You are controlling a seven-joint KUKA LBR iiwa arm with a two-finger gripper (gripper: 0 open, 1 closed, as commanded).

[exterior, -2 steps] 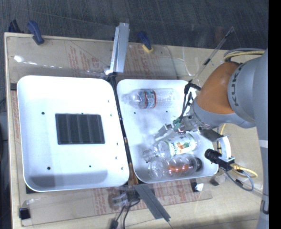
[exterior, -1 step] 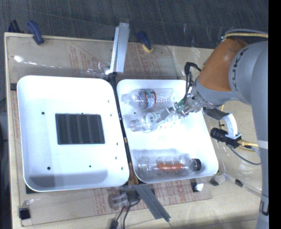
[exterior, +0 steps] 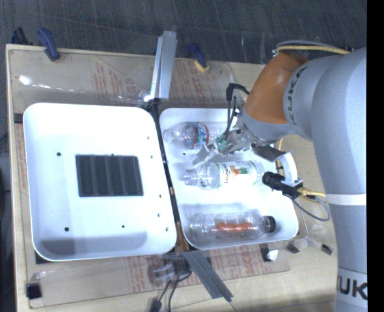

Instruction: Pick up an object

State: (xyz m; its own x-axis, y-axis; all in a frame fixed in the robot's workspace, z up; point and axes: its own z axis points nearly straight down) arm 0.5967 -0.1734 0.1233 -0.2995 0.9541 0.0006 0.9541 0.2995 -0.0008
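Wooden bench (exterior: pixel 81 67) carries two white bins. Nearest the camera, at 6 o'clock in the right bin (exterior: pixel 289 229), lies a clear bottle with an orange insert (exterior: pixel 230 225). Middle has a labeled bottle (exterior: pixel 221 175), and at 12 a third bottle (exterior: pixel 187 135). Gripper (exterior: pixel 213 149) sits between those two; can't tell its grip state. Left bin (exterior: pixel 49 135) has a dark grate (exterior: pixel 109 175).

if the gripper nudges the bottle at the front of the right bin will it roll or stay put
The bottle is clear, round and lying on its side, so it would probably roll. It looks mostly empty, so likely light, and its smooth plastic may slip.
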